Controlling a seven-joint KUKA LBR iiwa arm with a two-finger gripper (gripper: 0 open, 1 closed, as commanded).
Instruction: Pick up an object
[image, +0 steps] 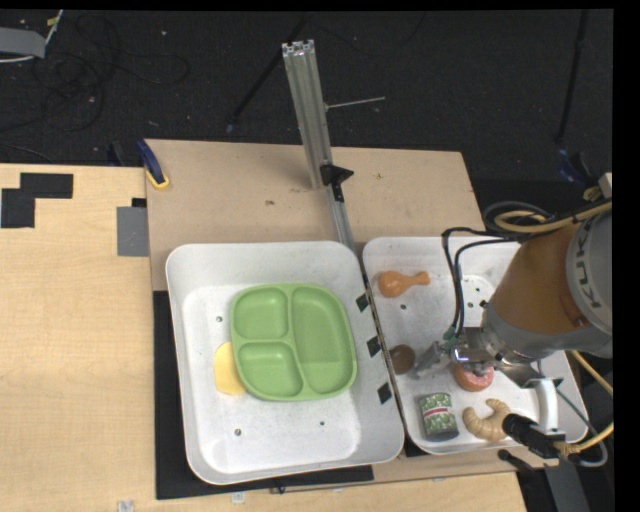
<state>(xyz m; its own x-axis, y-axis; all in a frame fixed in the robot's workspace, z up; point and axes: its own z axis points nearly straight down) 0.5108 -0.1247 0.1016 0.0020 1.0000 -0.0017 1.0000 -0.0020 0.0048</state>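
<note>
**Arm low over the right bin, among small objects**

The grey arm with its orange band (535, 285) reaches in from the right and hangs over the right shallow white bin (425, 258). Its gripper (462, 352) sits low in the middle of that bin; whether the jaws are apart or together cannot be told from this angle.

Just beneath and beside the gripper lies a small red-orange round object (473, 378), partly hidden by the wrist. To its left rests a dark brown rounded lump (401, 357). Nearer the front edge stands a small green-and-white can (437, 414) with a printed label too small to read, and beside it a tan, curved, ginger-like piece (488, 419). Toward the back of the bin lies an orange pear-shaped toy (398, 282), well apart from the gripper.

The left shallow white bin (200, 270) holds a light green divided plastic plate (294, 341) with three compartments; a yellow flat object (227, 370) pokes out from under its left edge.

Both bins rest on the pale wooden worktop (250, 190), where a grey metal post (308, 110) rises behind them.
</note>
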